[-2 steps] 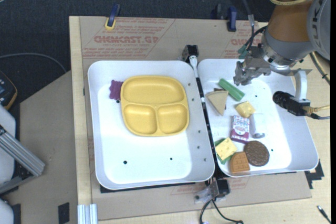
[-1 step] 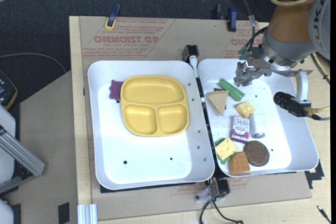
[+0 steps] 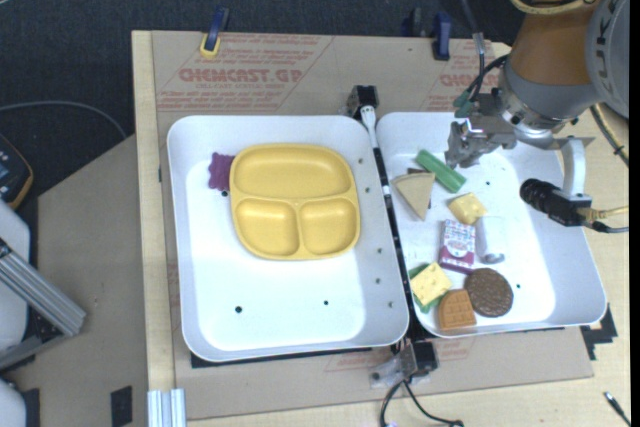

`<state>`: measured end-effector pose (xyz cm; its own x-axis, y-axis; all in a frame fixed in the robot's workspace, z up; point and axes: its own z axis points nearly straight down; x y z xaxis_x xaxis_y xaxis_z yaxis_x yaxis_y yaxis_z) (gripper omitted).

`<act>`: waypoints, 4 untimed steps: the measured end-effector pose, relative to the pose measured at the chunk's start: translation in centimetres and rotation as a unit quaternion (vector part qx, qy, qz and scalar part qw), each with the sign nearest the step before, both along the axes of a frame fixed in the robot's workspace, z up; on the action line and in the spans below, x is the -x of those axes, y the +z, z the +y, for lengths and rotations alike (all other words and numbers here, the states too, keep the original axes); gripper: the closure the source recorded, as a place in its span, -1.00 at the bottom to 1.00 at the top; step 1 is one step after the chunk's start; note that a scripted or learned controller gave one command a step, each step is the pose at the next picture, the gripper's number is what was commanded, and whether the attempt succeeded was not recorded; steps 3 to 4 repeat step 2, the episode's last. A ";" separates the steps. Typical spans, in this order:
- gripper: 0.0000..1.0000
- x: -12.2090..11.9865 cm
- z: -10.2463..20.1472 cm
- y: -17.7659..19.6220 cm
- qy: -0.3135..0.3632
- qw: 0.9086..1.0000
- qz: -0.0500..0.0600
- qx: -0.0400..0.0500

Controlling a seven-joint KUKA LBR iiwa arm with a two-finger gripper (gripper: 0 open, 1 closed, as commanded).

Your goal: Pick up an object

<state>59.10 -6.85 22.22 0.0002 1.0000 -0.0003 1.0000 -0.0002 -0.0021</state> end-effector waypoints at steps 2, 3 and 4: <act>1.00 0.5 -1.0 -0.6 -0.001 1.000 0.001 0.000; 1.00 0.5 -1.0 -0.6 -0.001 1.000 0.001 0.000; 1.00 0.5 -1.0 -0.6 -0.001 1.000 0.001 0.000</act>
